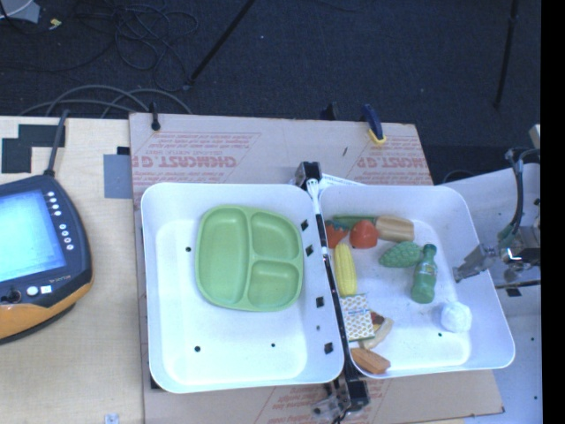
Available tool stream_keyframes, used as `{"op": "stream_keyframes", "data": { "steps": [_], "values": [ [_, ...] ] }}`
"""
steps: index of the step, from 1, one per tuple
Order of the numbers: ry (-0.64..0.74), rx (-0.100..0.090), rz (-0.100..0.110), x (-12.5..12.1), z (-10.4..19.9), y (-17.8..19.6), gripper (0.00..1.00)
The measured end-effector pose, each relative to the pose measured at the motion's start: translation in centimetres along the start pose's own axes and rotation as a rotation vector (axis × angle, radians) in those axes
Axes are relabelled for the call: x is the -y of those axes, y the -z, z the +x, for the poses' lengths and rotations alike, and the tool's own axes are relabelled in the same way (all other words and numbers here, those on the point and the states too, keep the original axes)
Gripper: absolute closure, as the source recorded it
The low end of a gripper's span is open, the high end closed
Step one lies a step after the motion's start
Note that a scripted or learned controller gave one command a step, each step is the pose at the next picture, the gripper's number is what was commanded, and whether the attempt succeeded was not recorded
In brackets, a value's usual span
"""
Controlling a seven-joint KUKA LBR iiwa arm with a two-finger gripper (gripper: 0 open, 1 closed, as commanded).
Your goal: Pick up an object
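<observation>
The end effector [481, 263] sits at the right edge of the right bin [481, 347], just above its rim, and nothing lies between its fingers; how wide they stand I cannot tell, since the metal parts blur into the bin wall there. No object is lifted yet, so the step in hand looks like the approach. The candidates all lie in the right bin: a green bottle [425, 274] nearest the right rim, a white ball [455, 317] toward the near right corner, a green bumpy piece [401, 254] just beside the bottle, a yellow corn cob [344, 268] along the divider, and a red piece [363, 234] near the far edge. The left bin [172, 325] carries only a green divided plate [249, 257]. A sound try would take the bottle or the ball, which stand apart from the crowded divider side, coming straight down with the fingers spanning the narrow width and clear of the bumpy piece
</observation>
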State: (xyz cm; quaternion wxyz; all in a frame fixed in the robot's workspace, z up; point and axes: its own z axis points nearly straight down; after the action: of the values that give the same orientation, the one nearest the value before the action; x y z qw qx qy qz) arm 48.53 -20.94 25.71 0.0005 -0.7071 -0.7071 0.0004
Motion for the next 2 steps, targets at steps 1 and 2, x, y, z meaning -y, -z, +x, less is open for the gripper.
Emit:
{"op": "stream_keyframes", "data": {
  "steps": [1,2],
  "values": [
    [0.002,0.006,-0.017,0.99,1.53,28.88,0.00],
    [0.006,0.001,0.002,0.86,1.68,28.91,1.00]
  ]
}}
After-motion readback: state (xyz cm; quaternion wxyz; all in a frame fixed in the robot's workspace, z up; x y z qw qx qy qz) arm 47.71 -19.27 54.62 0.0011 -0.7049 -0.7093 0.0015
